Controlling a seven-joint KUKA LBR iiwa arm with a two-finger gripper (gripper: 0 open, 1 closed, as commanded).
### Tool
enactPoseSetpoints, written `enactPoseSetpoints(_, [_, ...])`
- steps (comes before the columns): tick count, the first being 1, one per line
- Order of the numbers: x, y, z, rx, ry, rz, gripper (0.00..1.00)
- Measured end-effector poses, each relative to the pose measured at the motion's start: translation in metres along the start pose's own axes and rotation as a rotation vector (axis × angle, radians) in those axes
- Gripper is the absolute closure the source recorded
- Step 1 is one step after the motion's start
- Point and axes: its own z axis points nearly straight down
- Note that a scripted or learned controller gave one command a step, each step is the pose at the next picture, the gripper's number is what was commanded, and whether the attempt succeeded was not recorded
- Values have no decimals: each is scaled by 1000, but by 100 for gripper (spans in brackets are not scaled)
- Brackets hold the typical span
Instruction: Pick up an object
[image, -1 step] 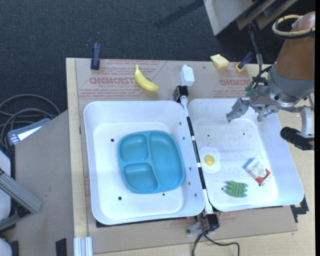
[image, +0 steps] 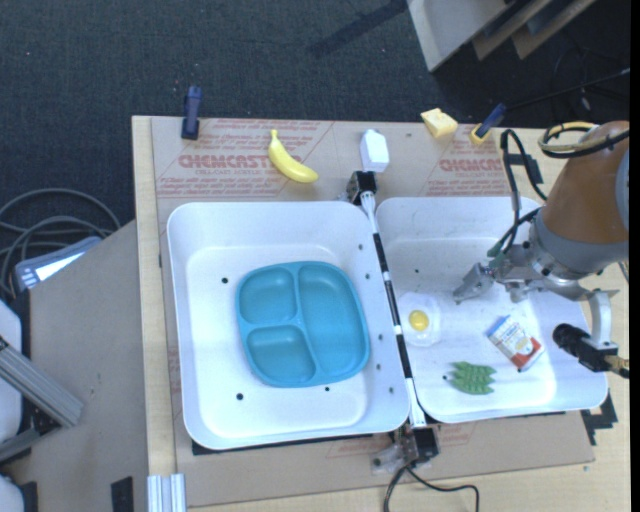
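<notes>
Right bin (image: 440, 215): a fried-egg toy (image: 419, 322) is seen near the left wall, a green leafy piece (image: 472, 377) by the near rim, a small red-and-white packet (image: 514, 341) to the right; the gripper (image: 478, 283) is placed low over bare floor at mid-bin, nothing is seen between its fingers, and whether they are apart or together cannot be told. A straight descent on the packet is judged best, since open floor is left around it, while the egg is crowded by the wall. Left bin (image: 200, 240): a blue divided plate (image: 300, 322) is held.

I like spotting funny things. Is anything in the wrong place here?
Yes. A banana and a yellow block lie on the bench behind the bins, not inside one. The blue plate sits a bit crooked in the left bin.
</notes>
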Motion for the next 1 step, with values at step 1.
enactPoseSetpoints(1, [-31,-24,-66,-4,-2,0,0])
